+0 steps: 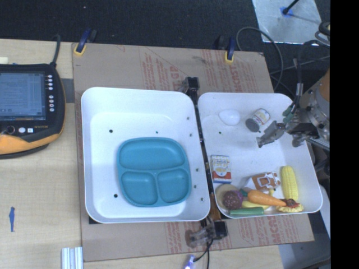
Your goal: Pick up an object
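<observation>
Claw (279,132) hovers open and unladen over right bin (241,142), near small can (258,119). Advice: centre the can between both fingers, descend squarely, then close.

Counter (45,195): pale wood-grain surface, overlaid with a brown cardboard sheet (168,72) held at its far edge by two yellow-and-blue clamps (82,43). Floor (168,10) beyond: dark carpet. Pale floor panel (283,13) at upper right, with loose cables (263,43) nearby. Lighting even.
</observation>
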You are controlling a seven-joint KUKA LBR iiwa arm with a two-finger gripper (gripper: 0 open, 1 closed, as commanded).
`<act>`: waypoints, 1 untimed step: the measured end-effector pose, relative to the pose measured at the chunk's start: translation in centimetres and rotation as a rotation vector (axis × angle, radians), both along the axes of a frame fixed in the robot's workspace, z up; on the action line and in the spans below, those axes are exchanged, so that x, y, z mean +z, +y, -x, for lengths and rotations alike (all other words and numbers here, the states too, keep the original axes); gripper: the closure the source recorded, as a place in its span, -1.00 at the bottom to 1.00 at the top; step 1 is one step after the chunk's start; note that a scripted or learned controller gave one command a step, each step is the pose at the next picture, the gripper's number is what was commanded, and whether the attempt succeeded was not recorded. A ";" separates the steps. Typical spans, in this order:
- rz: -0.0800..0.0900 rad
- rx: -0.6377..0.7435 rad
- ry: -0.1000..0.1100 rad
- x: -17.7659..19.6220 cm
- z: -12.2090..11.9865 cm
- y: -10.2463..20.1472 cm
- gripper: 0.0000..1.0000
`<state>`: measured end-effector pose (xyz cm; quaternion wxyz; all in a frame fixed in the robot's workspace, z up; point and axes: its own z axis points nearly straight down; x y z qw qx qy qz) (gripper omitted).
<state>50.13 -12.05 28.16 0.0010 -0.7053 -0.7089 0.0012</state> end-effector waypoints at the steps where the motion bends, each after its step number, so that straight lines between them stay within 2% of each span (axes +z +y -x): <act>1: 0.000 0.000 0.002 -19.1 -0.8 -3.7 -1.00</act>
